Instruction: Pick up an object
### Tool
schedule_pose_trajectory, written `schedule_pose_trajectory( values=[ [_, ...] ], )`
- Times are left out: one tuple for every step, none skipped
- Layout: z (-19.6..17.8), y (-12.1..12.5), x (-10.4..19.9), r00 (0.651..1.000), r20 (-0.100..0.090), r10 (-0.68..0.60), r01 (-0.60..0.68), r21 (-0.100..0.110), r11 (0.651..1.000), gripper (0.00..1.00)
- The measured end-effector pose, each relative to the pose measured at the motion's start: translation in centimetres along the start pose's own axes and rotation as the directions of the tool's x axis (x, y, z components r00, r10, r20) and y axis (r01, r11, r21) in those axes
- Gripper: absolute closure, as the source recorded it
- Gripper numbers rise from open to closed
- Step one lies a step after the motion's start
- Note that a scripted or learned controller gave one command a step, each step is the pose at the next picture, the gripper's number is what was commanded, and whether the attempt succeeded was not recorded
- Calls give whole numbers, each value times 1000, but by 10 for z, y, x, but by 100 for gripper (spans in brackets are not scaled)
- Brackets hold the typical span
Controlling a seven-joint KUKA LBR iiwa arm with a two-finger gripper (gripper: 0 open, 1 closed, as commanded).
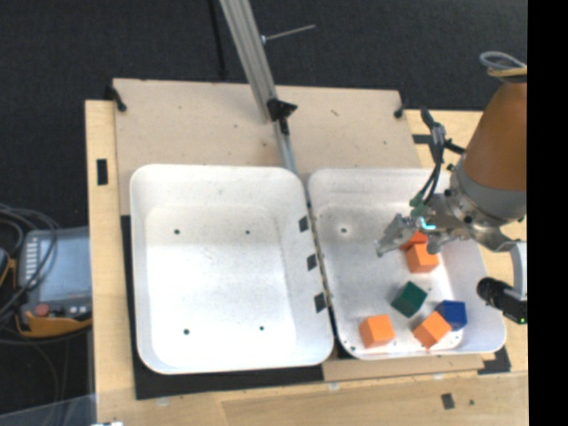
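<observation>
Overhead, the grey arm (497,149) with its orange band entered from three o'clock and hung over the right-hand white bin (355,193). Its gripper (413,236) sat above the middle of that bin, toward the three o'clock side. Whether the fingers stood wide, narrow, or closed on something could not be told from this slant; the metal parts blurred together around a small teal light.

Directly at six o'clock from the gripper, touching or just under it, lay an orange block (422,256). No gap showed between block and gripper, but the block could not be seen between the fingers, so a grasp could not be claimed.

Further toward six o'clock rested a dark green cube (409,299), apart from the orange block. At five o'clock from the green cube, a blue cube (452,312) and a second orange cube (432,329) sat pressed against each other near the bin's lower right corner. At seven o'clock from the green cube, a third orange cube (377,330) stood alone close to the bin's lower rim.

The left-hand white bin (222,185) lay just beside the right one, their rims meeting along the centre. A slanted aluminium rail (248,47) ran from twelve o'clock down toward the seam between the bins. At nine o'clock, off the bench, sat a control pendant (55,273) with cables.
</observation>
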State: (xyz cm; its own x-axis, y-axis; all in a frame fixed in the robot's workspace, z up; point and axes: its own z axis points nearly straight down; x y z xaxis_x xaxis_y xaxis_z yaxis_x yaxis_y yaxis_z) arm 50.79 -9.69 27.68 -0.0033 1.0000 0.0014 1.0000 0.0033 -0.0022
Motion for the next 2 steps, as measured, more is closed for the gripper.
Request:
schedule_pose_trajectory(
  values=[
    [-2, 1, 0, 1000, 1, 4, -4, -5, 1000, 0],
    [41, 4, -5, 1000, 3, 6, -6, 2, 1000, 0]
  ],
)
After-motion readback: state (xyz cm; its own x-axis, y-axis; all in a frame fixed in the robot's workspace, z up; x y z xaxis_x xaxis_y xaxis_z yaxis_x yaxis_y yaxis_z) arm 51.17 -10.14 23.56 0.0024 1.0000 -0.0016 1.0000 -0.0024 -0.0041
